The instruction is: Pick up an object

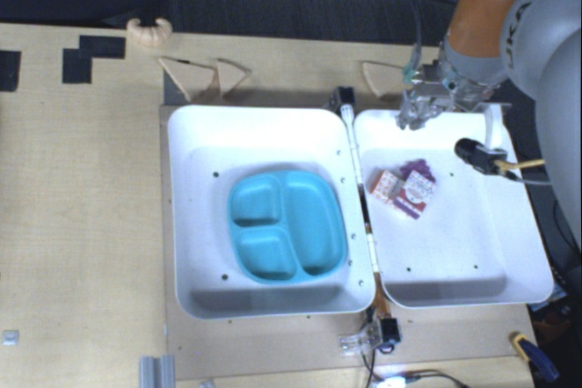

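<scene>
A small packet with purple, white and red print lies in the right bin, near its middle toward the left. My gripper hangs over the far left corner of that bin, above and beyond the packet, with nothing seen between its fingers. A blue three-compartment tray sits in the left bin.
The divider between the two bins runs just left of the packet. The bench of pale wood spreads to the left. Wooden brackets stand behind the left bin.
</scene>
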`<state>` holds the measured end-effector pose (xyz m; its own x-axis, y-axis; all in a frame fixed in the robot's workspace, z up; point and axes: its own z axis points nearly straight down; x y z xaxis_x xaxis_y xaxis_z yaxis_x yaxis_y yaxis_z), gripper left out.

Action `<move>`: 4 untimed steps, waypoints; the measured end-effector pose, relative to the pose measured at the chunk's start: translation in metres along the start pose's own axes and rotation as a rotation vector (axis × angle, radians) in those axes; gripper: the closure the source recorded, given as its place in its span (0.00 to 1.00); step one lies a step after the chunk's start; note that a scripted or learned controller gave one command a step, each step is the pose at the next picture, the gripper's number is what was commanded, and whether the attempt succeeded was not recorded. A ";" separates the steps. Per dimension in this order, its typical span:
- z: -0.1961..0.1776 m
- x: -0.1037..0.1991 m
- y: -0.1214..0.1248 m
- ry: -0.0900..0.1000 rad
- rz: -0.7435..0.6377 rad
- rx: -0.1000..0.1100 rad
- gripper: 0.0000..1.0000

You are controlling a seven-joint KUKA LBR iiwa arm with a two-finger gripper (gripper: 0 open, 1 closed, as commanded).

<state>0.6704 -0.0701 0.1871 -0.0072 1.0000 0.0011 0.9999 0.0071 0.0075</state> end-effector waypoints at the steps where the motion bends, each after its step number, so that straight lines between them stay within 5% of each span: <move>1: 0.001 -0.001 -0.001 -0.001 0.001 0.003 0.00; 2: 0.088 -0.037 -0.028 -0.001 0.005 0.007 0.00; 3: 0.075 -0.036 -0.025 -0.001 0.002 0.001 1.00; 4: 0.037 -0.137 -0.048 -0.004 0.005 0.003 1.00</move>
<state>0.6237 -0.2075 0.1493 -0.0025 1.0000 -0.0029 1.0000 0.0025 0.0042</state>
